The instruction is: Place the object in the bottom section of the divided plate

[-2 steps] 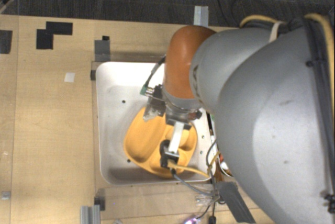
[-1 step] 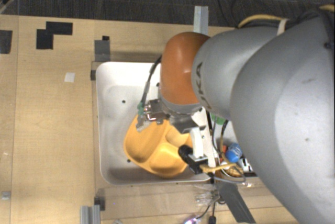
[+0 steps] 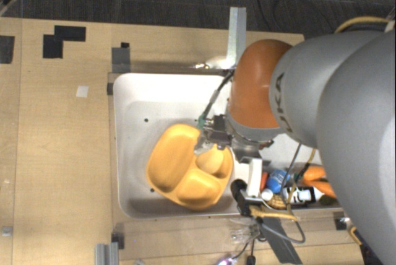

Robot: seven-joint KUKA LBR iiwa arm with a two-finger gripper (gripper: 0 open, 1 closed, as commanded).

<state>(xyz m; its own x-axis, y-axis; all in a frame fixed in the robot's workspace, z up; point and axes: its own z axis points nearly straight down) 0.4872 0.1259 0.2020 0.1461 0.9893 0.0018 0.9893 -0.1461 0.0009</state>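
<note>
Though partly hidden, tool apparently over divided plate.

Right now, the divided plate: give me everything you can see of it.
The divided plate is yellow, glossy, plastic-looking, with raised ridges splitting it into three sections. It sits tilted in the left white bin, toward its front right. The arm's wrist overhangs its right edge, hiding part of one section; contact there cannot be judged.

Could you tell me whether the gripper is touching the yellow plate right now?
Cannot tell. In the camera view the gripper overlaps the plate at its right rim, but the steep downward angle hides any gap or contact between them.
</note>
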